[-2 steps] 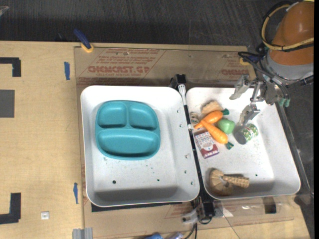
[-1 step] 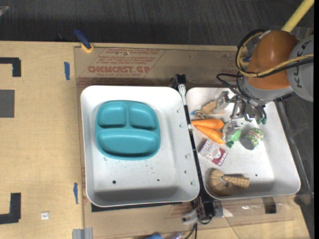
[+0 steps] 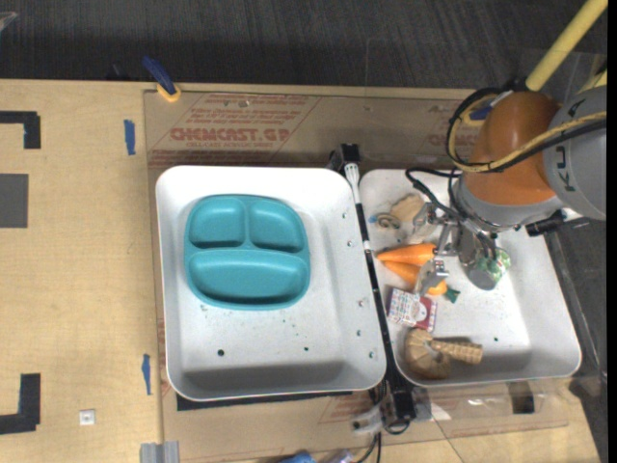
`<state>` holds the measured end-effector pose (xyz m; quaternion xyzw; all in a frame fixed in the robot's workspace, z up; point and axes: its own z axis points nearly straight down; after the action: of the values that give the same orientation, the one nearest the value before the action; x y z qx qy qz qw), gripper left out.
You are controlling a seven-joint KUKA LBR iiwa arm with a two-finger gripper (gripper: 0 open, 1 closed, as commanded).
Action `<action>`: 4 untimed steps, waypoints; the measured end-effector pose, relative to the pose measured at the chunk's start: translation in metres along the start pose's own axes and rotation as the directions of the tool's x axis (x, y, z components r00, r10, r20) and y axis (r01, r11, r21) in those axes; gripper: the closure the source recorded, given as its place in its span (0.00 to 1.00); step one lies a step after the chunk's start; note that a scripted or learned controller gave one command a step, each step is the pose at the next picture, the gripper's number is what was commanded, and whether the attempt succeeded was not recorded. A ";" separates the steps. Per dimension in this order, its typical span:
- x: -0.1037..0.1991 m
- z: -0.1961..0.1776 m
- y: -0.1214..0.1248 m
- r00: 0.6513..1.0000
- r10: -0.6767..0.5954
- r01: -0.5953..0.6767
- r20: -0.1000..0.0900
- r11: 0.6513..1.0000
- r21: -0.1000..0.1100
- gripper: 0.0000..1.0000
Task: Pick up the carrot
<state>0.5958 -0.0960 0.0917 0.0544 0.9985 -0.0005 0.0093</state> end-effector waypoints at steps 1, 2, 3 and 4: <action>0.080 -0.013 -0.019 0.990 0.144 -0.144 -0.011 0.990 0.002 0.00; 0.100 -0.006 -0.019 0.914 0.404 -0.404 0.033 0.915 -0.003 0.00; 0.097 -0.001 -0.015 0.827 0.563 -0.563 0.011 0.827 0.002 0.00; 0.110 -0.001 -0.013 0.536 0.844 -0.844 0.002 0.536 0.004 0.00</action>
<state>0.4852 -0.0965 0.0903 0.5288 0.8487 0.0016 0.0082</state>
